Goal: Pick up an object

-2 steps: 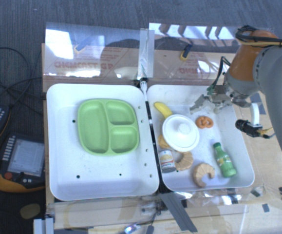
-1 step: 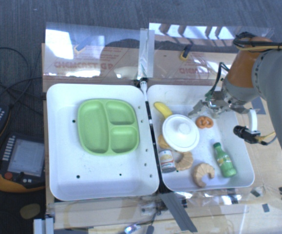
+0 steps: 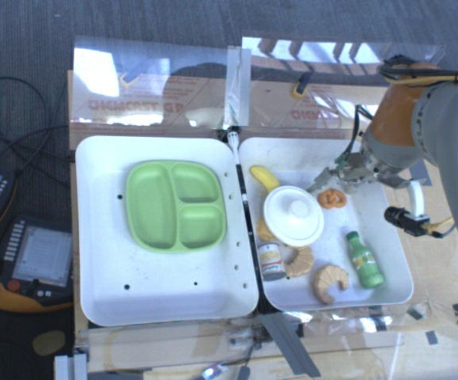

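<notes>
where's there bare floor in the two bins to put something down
Left bin: a bare white band rings the green divided plate, widest along the near edge and left side. Right bin: crowded; banana, white lidded bowl, can, croissant and green bottle pack it. One small bare patch lies between bottle and bowl, below the orange pretzel.

Both bins (image 3: 94,291) smooth white plastic, slight sheen. Divided green plate (image 3: 176,205) matt plastic. Green bottle (image 3: 364,260) and white lidded bowl (image 3: 293,214) glossy plastic. Small can (image 3: 271,261) looks metal with paper label. Rear guard panels (image 3: 157,85) clear glossy sheet, carpet (image 3: 213,6) rough grey weave
</notes>
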You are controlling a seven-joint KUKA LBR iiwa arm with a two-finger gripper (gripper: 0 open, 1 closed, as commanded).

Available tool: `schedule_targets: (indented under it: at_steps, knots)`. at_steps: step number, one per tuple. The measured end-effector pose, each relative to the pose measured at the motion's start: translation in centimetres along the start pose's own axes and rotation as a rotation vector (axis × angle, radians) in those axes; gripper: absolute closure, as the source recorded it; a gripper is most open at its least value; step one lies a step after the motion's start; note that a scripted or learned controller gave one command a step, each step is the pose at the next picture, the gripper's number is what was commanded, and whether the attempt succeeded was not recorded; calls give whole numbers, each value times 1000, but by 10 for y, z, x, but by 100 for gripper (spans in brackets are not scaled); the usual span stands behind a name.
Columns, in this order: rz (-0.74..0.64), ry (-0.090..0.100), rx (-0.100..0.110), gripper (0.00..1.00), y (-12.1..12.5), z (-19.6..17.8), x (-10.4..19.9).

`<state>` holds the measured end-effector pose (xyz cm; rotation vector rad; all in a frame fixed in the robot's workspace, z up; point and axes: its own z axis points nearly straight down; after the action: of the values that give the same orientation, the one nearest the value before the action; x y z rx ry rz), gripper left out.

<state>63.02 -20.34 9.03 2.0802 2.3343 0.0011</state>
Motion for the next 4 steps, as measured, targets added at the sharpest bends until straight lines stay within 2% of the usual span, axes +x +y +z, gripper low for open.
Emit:
schedule_targets:
  at_steps: [1,2,3,4]
  knots:
    - [-1,3,-3,100,1,-10,1]
    - [-1,3,-3,0,1,-10,2]
    - [-15,4,0,0,-89,-1,19]
    - [-16,6,-5,100,-87,-11,21]
